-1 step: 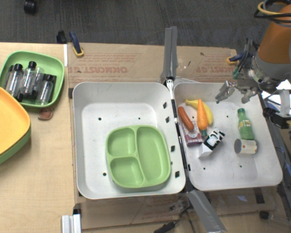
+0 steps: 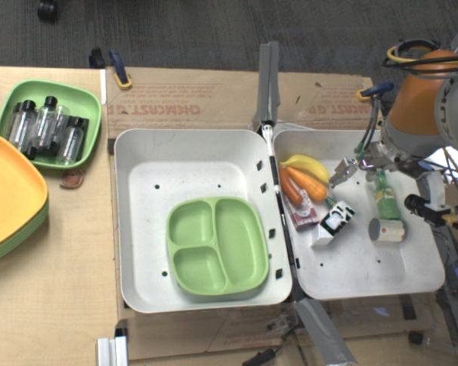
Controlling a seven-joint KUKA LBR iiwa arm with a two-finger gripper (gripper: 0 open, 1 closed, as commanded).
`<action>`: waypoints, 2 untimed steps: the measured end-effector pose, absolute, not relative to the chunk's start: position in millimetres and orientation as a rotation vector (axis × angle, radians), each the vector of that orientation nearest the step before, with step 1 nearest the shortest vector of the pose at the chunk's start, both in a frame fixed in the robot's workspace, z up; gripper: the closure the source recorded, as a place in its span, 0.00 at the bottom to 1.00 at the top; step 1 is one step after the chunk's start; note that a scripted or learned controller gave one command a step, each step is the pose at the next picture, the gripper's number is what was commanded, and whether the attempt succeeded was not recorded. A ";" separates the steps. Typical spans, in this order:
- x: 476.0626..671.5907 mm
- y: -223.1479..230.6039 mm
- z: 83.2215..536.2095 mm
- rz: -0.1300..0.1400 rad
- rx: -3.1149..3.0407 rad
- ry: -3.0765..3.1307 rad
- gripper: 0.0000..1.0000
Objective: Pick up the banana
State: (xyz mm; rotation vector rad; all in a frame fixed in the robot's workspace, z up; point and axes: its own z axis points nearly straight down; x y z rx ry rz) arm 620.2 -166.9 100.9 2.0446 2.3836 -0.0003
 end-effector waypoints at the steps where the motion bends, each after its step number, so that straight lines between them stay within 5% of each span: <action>1: 586.4 -159.3 91.1 -0.002 2.406 2.025 0.00; 2: 586.0 -160.8 99.9 -0.004 2.409 2.021 1.00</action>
